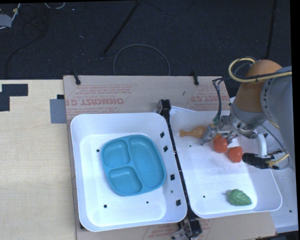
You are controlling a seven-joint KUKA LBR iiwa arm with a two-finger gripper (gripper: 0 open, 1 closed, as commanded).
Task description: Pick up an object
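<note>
Green leafy toy vegetable (239, 197) lies well apart at the right bin's (207, 208) near corner, while the gripper (220, 132), whose jaw state I cannot tell, hangs just above the two red toy tomatoes (227, 149), the orange drumstick-shaped toy (194, 132) stretching leftward beside it.

**Bench surface and what rests on it**

Light wood bench (28, 160) carries a cardboard sheet (124, 93) with red print. On the sheet sit two shallow white bins side by side, touching at a black centre divider: left bin (88, 193), right bin (211, 188).
</note>
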